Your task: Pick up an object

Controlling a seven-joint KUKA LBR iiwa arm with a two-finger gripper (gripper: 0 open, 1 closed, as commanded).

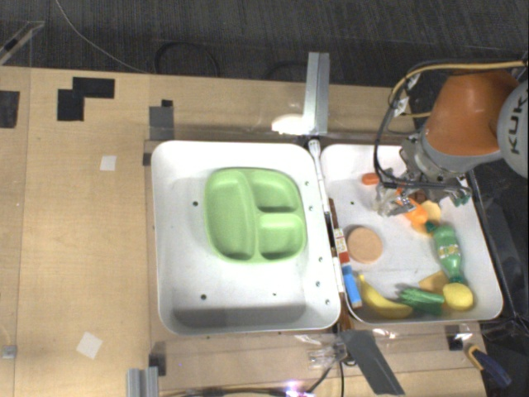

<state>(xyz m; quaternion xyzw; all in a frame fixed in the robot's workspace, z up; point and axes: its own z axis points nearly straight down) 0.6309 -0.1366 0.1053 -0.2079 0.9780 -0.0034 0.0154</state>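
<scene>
Surface: pale wood, black squares near top-left edge.

L bin: white, shallow. Green divided tray sits approx. centre, three compartments, lying flat. Nothing else seen in this bin.

Divider btw. bins: metal post rising at the top, thin rail running down btw. the two rims.

R bin: white, holds the loose objs. L side: round tan disc flat on the floor, just beside the divider wall. Below it, blue item along the L wall, touching the banana which curves along the bottom edge. Green marker-like item lies across banana's R end. Yellow lemon at bottom-R corner, small brownish piece just above it. Green bottle lies tilted above lemon, near R wall. Small orange-red bit near upper L of this bin, apart from the rest.

Arm w/ orange band enters from R, above upper part of R bin. Gripper hangs low over an orange obj., right by top of the green bottle. Fingers: can't tell if wide or closed, nor if anything is btw. them; wrist and cables block the view.
</scene>
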